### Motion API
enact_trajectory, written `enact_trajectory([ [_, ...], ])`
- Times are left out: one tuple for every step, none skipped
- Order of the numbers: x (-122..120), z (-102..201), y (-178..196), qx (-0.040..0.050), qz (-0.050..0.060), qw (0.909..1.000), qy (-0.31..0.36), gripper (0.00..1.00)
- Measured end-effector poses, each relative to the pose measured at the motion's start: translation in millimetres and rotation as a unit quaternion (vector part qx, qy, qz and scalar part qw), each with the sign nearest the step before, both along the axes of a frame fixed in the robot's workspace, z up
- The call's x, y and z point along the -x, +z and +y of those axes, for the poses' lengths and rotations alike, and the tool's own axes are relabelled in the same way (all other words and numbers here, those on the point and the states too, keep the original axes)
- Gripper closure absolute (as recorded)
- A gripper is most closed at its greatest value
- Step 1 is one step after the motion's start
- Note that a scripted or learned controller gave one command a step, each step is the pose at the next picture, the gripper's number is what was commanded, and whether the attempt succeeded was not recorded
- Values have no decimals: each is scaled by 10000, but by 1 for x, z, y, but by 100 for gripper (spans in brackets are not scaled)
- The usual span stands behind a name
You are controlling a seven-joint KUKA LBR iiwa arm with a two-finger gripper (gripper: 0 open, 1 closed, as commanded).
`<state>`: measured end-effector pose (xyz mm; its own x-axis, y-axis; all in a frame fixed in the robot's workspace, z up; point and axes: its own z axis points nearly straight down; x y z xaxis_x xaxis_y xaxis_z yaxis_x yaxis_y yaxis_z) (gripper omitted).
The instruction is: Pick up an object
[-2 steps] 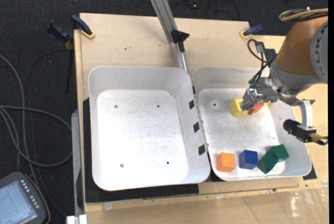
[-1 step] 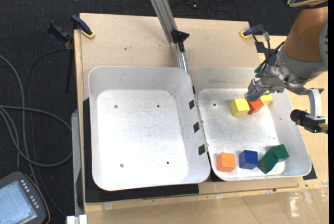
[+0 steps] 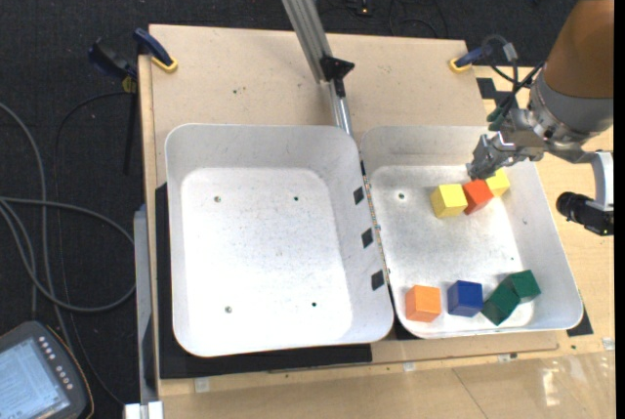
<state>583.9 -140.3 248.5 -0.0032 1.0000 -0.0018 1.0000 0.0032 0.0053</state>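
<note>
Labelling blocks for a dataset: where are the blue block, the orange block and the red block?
blue block [image 3: 467,297], camera view, top face
orange block [image 3: 423,302], camera view, top face
red block [image 3: 478,195], camera view, top face

I read the bins [image 3: 195,153] as matt, speckled white plastic, and the bench [image 3: 244,75] behind the gripper [image 3: 483,168] as pale, unvarnished-looking wood.

The gripper [image 3: 485,163] covers part of the red block [image 3: 478,195] and the small yellow block [image 3: 498,183] just below its tip. The arm [image 3: 584,56] runs off the right edge, and the tablet [image 3: 34,376] is cropped at the lower-left corner.
</note>
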Motion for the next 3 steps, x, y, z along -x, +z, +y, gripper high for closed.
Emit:
enact_trajectory([
  [4,55,4,-17,24,10000,25,100],
  [15,106,10,-18,28,10000,28,100],
  [21,157,-2,-18,34,10000,26,100],
])
